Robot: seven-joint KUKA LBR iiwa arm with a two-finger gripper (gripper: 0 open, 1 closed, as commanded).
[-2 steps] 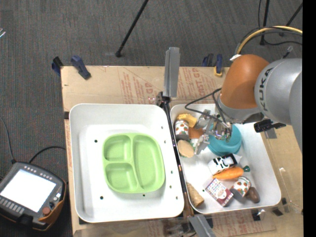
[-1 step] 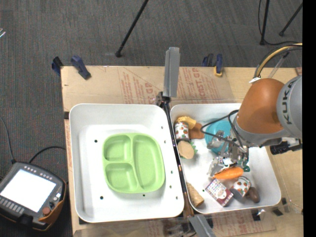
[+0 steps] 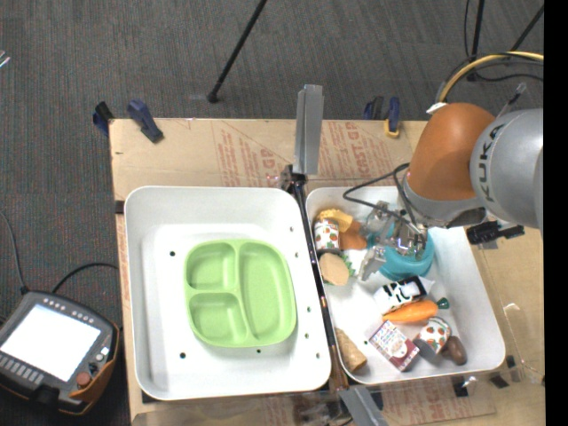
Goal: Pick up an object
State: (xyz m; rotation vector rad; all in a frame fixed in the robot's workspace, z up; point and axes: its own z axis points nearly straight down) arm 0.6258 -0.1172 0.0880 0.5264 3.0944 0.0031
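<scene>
My gripper (image 3: 382, 240) hangs low over the upper middle of the right bin (image 3: 475, 278), reaching in from the right below the orange wrist band. A teal cup (image 3: 414, 259) lies directly beside and partly under it. Around it lie a spotted mushroom-print cup (image 3: 327, 235), a tan round piece (image 3: 335, 269), a black-and-white toy (image 3: 404, 288) and an orange carrot (image 3: 410, 311). Nothing is visibly lifted off the bin floor.
The left bin (image 3: 146, 238) holds a green divided plate (image 3: 240, 293). At the front of the right bin lie a cone (image 3: 352, 351), a red-and-white box (image 3: 393, 344), a spotted mushroom (image 3: 433, 331) and a brown lump (image 3: 455, 351). A grey post (image 3: 309, 136) stands behind the bins.
</scene>
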